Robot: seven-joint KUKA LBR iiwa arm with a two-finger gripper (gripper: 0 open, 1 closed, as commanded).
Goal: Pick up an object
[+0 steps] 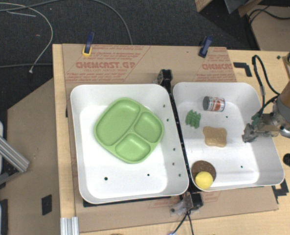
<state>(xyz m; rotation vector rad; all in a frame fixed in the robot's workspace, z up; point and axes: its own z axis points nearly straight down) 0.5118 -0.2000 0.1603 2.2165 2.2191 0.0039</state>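
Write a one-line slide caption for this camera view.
Claw at the right bin's right edge; can, green toy, tan sponge, yellow ball inside; green divided plate in left bin.

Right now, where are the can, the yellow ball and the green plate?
can (213, 104): camera view, middle of its side.
yellow ball (204, 179): camera view, its top.
green plate (129, 129): camera view, centre ridge.

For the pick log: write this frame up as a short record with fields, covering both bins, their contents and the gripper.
left bin: green divided plate
right bin: small can lying on its side, green toy piece, tan sponge-like block, yellow ball on a brown disc
gripper: at the right bin's right side, beside the tan block, nothing seen held
fingers: cannot tell
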